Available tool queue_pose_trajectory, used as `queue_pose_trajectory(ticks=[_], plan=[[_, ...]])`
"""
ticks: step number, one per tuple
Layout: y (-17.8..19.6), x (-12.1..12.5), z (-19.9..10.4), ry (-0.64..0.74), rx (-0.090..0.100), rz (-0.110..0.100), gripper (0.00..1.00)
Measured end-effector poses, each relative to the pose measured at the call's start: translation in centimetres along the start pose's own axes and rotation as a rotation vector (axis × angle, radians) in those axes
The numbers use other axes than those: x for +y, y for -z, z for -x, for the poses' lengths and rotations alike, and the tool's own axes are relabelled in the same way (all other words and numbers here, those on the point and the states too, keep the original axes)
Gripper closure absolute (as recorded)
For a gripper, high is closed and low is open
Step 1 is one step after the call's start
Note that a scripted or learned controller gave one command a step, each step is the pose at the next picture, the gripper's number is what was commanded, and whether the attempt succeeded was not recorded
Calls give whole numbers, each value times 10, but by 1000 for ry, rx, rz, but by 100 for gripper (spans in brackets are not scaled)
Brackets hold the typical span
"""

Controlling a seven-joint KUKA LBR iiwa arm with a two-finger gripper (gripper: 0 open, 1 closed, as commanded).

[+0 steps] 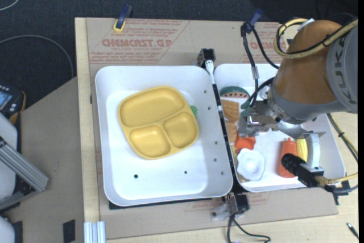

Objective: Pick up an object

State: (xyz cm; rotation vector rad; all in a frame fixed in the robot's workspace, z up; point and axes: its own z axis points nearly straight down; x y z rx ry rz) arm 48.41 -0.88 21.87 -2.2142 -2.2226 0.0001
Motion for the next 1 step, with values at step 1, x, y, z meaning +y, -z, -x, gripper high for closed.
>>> queue_pose_trajectory(ticks=[1], plan=[[16,10,-4,-2,-3,6,100]])
